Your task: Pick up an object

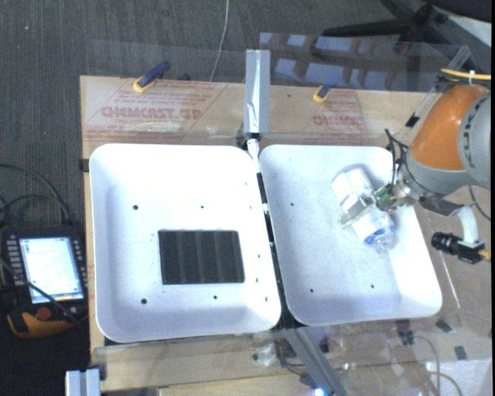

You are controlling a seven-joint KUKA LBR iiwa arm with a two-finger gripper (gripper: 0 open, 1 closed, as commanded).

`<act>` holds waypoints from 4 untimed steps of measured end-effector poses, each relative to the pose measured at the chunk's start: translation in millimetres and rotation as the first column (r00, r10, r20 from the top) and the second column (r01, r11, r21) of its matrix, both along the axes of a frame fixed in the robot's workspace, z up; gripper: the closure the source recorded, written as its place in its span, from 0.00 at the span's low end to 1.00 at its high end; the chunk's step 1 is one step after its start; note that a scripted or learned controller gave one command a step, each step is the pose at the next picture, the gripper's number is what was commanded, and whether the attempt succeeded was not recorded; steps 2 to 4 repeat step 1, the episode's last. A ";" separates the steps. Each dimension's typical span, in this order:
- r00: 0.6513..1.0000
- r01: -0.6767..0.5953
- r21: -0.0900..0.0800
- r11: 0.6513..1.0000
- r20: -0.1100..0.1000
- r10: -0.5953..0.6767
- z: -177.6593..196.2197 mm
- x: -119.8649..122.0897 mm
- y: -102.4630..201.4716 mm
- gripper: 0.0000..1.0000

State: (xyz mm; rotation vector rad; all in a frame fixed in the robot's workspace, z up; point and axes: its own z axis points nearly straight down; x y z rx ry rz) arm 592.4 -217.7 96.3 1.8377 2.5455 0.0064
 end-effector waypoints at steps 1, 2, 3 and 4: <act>1.000 -0.002 -0.002 1.000 -0.003 0.002 8.4 -0.3 0.9 1.00; 1.000 -0.002 -0.002 1.000 -0.003 0.002 8.4 -0.3 0.9 1.00; 1.000 -0.002 -0.002 1.000 -0.003 0.002 8.4 -0.3 0.9 1.00; 1.000 -0.002 -0.002 1.000 -0.003 0.002 8.4 -0.3 0.9 1.00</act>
